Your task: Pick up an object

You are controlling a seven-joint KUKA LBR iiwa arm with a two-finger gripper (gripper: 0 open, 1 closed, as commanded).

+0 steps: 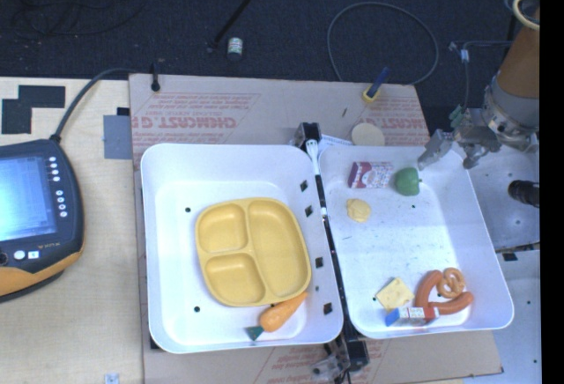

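Note:
My gripper (455, 154) hangs over the far right corner of the right bin (489, 237), fingers spread apart with nothing between them. A green ball (406, 180) lies just left of and below it. Beside the ball is a red and white packet (369, 174), and nearer the front a small yellow lump (358, 210). At the bin's near end lie a yellow wedge (394, 293), a sausage with a pretzel (445, 289) and a small blue and white piece (404, 316).
The left bin (163, 197) holds a yellow divided plate (252, 250) and a toy carrot (282, 313) at its front edge. A tablet controller (35, 206) lies at far left. A pale disc (368, 135) and a blue-tipped tool (376, 86) rest behind the bins.

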